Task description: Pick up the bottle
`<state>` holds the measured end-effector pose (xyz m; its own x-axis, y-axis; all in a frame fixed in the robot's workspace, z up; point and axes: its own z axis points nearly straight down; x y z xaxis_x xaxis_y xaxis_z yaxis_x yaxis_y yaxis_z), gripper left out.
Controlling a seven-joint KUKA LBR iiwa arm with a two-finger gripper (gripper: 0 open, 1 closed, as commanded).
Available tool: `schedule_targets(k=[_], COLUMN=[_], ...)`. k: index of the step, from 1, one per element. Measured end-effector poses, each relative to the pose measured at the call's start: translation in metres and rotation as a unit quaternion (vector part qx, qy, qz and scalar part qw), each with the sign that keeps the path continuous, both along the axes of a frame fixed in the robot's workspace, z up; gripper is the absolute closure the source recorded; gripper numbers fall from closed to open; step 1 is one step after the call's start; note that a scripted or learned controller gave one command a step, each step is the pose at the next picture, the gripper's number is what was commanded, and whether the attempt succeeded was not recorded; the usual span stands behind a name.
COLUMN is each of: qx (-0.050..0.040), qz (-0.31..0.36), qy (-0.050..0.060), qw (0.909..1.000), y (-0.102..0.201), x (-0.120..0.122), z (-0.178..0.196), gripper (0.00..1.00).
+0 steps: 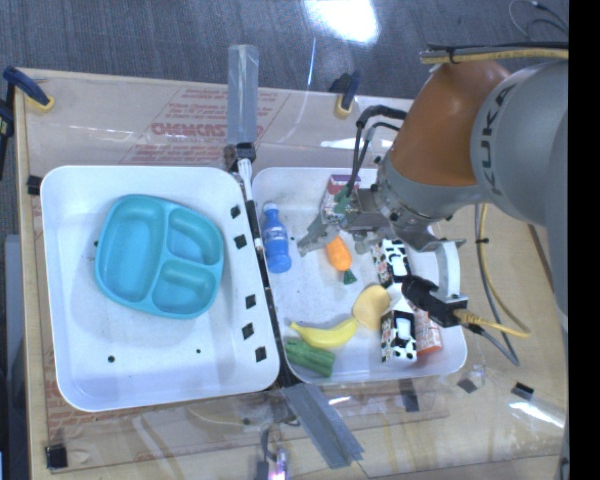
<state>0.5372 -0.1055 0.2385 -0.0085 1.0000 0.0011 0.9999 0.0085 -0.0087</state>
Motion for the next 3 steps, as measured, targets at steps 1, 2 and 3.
schedule_targets(k=[1, 2, 3], qx=[-0.0003, -0.0005, -0.0003], qz=[0.063, -0.098, -0.096], qy=[-0.001, 0.001, 0.004], qw=[0.998, 0.9952, 0.9954], y=[0.049, -0.03, -0.03], x=[0.064, 0.034, 0.034], z=[-0.046, -0.136, -0.129], gripper=[0.0, 0.0, 1.0])
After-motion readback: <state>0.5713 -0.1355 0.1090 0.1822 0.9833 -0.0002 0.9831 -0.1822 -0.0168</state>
